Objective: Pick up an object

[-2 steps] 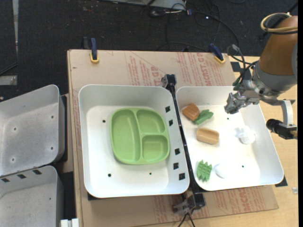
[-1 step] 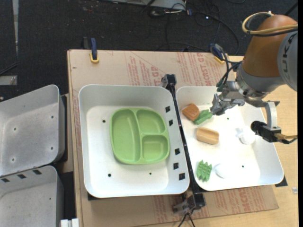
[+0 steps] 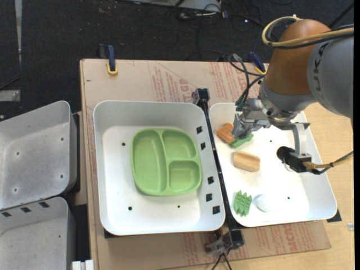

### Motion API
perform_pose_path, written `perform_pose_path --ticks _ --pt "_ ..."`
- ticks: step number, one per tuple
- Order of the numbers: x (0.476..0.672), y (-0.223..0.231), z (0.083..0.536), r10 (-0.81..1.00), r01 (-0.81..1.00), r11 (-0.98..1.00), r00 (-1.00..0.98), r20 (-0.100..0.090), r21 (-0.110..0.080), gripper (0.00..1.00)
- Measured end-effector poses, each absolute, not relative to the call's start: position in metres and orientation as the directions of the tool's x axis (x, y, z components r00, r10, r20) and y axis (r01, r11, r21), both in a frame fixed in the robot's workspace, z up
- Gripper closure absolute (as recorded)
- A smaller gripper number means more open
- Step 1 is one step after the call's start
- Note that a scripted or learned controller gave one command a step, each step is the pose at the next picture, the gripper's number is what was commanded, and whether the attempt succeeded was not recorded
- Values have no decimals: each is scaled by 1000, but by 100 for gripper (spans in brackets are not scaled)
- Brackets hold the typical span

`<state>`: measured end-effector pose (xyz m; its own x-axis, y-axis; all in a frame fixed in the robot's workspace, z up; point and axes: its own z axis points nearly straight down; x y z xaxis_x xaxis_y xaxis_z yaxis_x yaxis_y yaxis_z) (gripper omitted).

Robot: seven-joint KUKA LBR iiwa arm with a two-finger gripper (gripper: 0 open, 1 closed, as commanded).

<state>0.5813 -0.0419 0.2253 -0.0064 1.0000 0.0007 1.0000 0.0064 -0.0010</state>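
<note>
Two bins side by side on the surface (image 3: 146, 75). Left bin (image 3: 107, 151): divided tray (image 3: 166, 162) at centre. Right bin (image 3: 315, 196): end effector (image 3: 243, 129) over far-left part, wedge (image 3: 225, 133) beside it, block (image 3: 246, 161) nearer, ridged piece (image 3: 242, 202) and ball (image 3: 262, 202) at near edge.

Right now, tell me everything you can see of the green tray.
The green tray is a pale green divided plate with rounded corners, plastic by its look. Raised ridges split it into three compartments: one long section on the camera's left, two smaller ones on its right. It lies flat, right side up, turned slightly askew, near the middle of the left bin floor. Nothing lies in it and nothing touches it but the bin floor. The gripper is over the other bin.
</note>
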Motion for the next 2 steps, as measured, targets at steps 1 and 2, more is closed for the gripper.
perform_pose_path --ticks 1,2 --pt "560 14 234 1000 1000 8 -8 2 -1 100" --pt "547 65 223 1000 1000 7 -7 2 -3 100"
